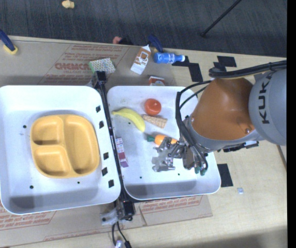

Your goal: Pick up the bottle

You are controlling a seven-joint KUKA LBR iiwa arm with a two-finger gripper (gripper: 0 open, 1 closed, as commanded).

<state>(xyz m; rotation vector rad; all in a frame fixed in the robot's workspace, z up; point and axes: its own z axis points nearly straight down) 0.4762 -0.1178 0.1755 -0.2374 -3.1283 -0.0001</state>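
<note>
Bottle (167,58) lying on bench beyond right bin (137,185), well apart from gripper (164,159) hovering inside bin; jaw state unclear

the grey arm (272,112) reaches in from the bench's right edge, its orange band (223,112) above the wrist. the gripper (167,156) points down and left, low near the bench's front edge.
</note>
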